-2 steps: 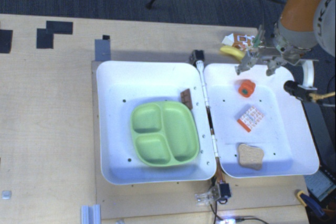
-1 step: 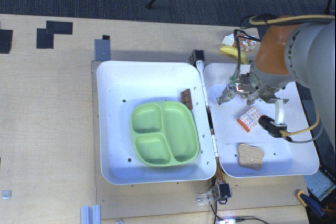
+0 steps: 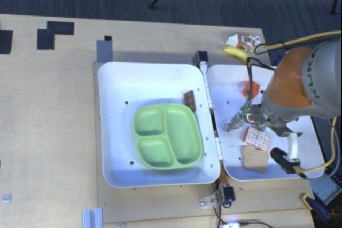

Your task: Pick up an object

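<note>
In the right bin [image 3: 230, 165], a flat white packet with a red checked pattern [image 3: 258, 139] lies beside a tan sponge-like block [image 3: 255, 158]. The gripper [image 3: 241, 120] hovers just left of the packet; its grasp cannot be told.

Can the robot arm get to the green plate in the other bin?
Probably yes. The green plate lies uncovered in the left bin, with nothing on it. The end effector is in the right bin.
</note>
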`<state>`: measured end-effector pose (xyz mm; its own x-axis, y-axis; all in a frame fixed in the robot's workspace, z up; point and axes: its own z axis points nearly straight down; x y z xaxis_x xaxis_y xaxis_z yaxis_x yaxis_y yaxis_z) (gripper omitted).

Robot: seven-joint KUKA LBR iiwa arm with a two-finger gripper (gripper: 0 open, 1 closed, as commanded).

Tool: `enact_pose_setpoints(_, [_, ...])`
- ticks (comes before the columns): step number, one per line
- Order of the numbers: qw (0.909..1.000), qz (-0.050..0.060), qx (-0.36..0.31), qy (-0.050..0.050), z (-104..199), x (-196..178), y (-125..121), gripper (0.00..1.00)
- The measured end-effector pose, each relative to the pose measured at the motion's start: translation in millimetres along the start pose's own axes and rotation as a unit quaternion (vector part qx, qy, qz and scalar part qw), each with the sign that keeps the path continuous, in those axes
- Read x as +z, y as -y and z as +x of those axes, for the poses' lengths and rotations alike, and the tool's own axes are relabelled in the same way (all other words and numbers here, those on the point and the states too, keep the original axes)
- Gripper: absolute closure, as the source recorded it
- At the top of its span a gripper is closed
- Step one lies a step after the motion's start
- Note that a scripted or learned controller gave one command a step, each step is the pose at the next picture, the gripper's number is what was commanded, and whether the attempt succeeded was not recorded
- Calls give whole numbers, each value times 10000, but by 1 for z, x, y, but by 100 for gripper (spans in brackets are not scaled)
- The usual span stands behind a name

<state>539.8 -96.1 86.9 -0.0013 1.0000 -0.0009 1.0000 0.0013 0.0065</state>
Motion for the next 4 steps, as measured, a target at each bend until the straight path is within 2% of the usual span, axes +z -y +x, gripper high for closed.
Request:
enact_pose_setpoints(1, [10000,-32,-9,0,1,-12,-3,100])
enact_pose_setpoints(2, [10000,-29,-11,-1,1,-11,-2,0])
enact_pose_setpoints(3, [10000,-44,-19,-4,1,-22,-4,100])
enact_pose_setpoints(4, [10000,-42,-21,-5,1,-22,-4,0])
